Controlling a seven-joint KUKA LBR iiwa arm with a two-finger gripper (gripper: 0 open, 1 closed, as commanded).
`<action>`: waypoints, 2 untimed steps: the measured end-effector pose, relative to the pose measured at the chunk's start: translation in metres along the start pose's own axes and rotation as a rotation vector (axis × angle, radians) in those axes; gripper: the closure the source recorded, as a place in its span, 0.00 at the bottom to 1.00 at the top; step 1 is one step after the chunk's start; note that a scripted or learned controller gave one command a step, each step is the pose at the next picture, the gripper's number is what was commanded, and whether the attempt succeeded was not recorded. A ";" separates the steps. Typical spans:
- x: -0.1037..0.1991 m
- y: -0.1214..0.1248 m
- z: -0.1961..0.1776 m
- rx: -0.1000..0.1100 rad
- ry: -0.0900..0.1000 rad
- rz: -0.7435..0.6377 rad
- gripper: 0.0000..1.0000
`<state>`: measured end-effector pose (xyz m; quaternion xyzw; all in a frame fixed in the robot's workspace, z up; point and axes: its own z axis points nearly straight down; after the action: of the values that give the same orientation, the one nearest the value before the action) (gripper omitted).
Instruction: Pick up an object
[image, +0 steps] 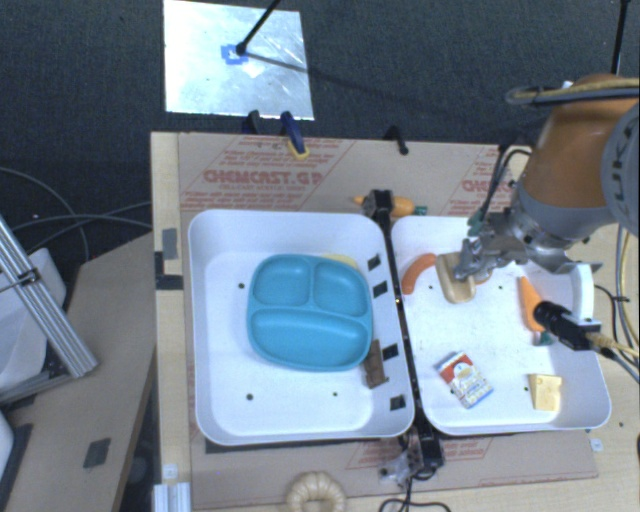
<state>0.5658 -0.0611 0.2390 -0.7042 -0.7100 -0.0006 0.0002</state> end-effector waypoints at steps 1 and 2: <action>0.040 -0.027 0.002 0.002 0.001 0.000 1.00; 0.059 -0.039 0.006 0.001 0.000 0.001 1.00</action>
<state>0.5268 -0.0027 0.2330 -0.7045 -0.7097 -0.0001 0.0005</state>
